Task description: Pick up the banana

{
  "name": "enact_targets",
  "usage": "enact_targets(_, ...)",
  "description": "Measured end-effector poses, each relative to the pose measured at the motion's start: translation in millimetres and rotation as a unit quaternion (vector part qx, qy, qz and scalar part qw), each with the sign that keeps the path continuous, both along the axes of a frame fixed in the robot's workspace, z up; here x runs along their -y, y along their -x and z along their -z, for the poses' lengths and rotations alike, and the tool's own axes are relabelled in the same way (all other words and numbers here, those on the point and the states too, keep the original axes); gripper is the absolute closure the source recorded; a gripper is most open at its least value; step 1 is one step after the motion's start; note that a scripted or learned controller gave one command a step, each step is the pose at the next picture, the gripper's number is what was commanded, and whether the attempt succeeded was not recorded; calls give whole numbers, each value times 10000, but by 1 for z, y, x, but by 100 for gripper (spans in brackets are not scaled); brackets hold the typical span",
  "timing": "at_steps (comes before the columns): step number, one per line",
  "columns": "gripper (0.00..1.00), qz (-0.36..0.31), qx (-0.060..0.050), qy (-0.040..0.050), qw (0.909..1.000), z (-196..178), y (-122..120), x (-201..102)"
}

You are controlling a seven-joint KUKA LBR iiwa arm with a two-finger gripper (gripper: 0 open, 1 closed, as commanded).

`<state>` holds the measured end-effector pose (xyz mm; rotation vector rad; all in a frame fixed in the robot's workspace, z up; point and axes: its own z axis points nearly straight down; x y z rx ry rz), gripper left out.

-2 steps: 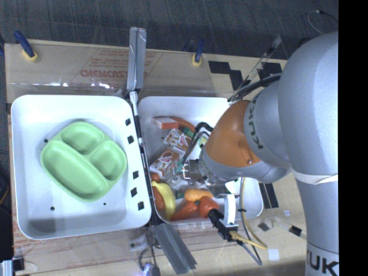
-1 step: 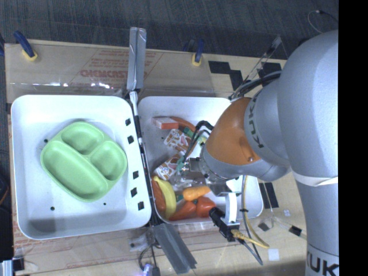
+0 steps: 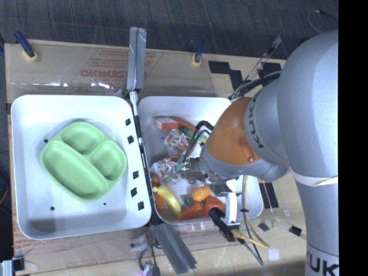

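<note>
The yellow banana lies in the right bin, near its front left corner, among other toy foods. The grey arm with its orange band reaches in from the right and hangs over the bin's middle. The gripper sits below the wrist, a little above and to the right of the banana, apart from it. The wrist hides most of the gripper.
Around the banana lie an orange fruit, a red-orange carrot-like piece and a small red item. Patterned packets lie further back. The left bin holds a green divided plate. A metal divider separates the bins.
</note>
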<state>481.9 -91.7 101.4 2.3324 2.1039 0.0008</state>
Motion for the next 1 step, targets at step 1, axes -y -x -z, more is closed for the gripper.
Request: enact_targets(1, 0, 1079, -14, 0, 9942, 10, -8, 15)
